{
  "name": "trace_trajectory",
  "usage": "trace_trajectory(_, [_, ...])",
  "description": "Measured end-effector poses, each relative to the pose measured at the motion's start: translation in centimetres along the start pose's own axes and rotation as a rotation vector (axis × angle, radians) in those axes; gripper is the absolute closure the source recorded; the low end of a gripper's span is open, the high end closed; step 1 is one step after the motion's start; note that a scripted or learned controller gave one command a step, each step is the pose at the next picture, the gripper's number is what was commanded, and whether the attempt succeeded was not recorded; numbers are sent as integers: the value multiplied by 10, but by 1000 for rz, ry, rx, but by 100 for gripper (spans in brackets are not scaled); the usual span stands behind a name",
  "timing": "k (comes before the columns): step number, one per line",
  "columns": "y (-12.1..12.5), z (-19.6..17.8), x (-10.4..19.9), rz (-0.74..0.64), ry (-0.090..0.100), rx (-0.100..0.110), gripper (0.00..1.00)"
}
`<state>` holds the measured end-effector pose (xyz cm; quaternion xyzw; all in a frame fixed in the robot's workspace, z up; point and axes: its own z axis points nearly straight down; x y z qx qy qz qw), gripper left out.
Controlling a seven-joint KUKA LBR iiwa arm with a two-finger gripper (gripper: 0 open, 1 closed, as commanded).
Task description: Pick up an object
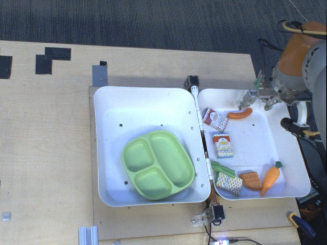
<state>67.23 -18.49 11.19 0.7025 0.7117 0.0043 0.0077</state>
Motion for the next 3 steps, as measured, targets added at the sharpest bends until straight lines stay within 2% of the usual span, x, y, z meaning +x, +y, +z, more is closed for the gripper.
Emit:
trace_trajectory(1, [-32,20,24,10,0,1,0])
trace_trajectory(2, [-30,8,25,5,1,-1,100])
trace_trajectory(3, [-2,-15,-21,9,3,11,100])
